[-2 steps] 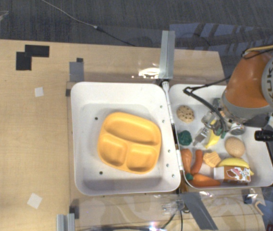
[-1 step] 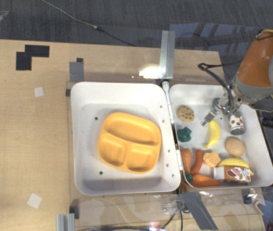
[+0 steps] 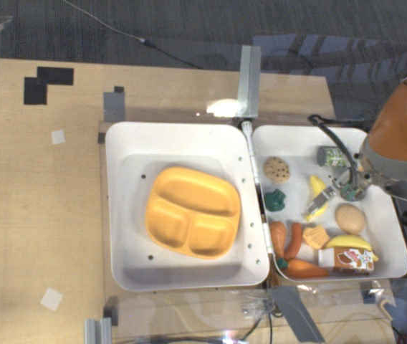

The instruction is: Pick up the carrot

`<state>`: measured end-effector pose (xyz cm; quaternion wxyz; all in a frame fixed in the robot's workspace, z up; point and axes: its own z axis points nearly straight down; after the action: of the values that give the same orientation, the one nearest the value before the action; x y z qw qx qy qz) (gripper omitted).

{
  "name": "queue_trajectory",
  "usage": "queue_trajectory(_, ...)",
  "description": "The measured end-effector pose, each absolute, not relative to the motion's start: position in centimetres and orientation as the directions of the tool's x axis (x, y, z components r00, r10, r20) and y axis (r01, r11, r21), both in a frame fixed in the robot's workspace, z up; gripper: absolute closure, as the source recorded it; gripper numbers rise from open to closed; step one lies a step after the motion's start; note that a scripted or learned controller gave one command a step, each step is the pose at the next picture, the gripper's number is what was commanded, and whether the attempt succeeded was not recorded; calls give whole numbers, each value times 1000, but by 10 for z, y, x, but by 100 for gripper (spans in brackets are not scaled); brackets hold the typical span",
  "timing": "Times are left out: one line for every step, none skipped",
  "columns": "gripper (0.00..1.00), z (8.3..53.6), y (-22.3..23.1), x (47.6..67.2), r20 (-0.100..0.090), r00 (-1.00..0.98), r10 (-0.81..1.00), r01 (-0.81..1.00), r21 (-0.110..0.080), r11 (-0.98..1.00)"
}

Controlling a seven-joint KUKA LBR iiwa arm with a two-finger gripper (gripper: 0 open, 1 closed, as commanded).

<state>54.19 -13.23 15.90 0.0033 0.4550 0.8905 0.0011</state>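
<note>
The carrot (image 3: 305,268) is orange with a small green end and lies flat along the front wall of the right bin (image 3: 397,224). My gripper (image 3: 348,185) hangs over the back-right part of that bin, below the arm's orange band (image 3: 403,120). It is well behind the carrot and to its right, close to a yellow piece (image 3: 317,187). Nothing can be seen held in it.
Around the carrot lie two orange-red sausage-like pieces (image 3: 286,239), a cracker (image 3: 316,236), a banana (image 3: 347,243) and a small carton (image 3: 347,261). Further back are a cookie (image 3: 276,168), a green piece (image 3: 274,199), a tan egg shape (image 3: 350,218) and a green can (image 3: 330,156). The left bin (image 3: 128,192) holds a yellow divided plate (image 3: 192,211).
</note>
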Motion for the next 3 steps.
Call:
queue_trajectory(0, 121, -92, 493, -1, -401, 916, 916, 2, 401)
queue_trajectory(0, 94, -128, 587, -2, -273, 962, 962, 3, 273)
queue_trajectory(0, 117, -121, 635, -3, -141, 990, 990, 8, 141)
